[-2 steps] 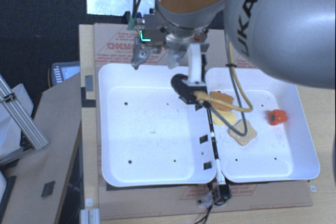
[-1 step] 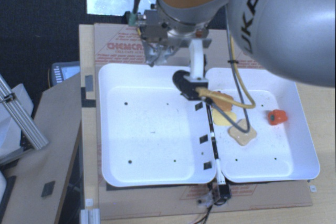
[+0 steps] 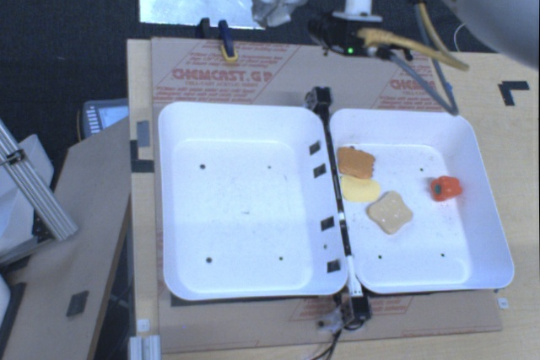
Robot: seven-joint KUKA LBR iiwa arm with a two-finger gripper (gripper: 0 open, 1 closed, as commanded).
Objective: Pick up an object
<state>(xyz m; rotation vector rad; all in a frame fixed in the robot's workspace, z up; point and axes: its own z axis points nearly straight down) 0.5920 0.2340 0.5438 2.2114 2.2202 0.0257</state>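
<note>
The right bin [image 3: 485, 244] holds several small items. A brown waffle-like piece [image 3: 356, 162] lies near its left wall. Just below it sits a pale yellow flat piece [image 3: 361, 190], and a tan toast-shaped piece [image 3: 390, 212] lies beside that. A red-orange object [image 3: 445, 188] rests toward the right side. My gripper [image 3: 274, 0] hangs high at the top of the view, above the bench's back edge and well away from the bins, with nothing seen between its fingers.
The left bin [image 3: 169, 181] sits next to the right one, joined by a black clipped divider [image 3: 331, 190]. A cardboard sheet [image 3: 219, 76] lies under both bins. A yellow cable [image 3: 405, 42] and a black fitting [image 3: 342, 34] hang behind the right bin.
</note>
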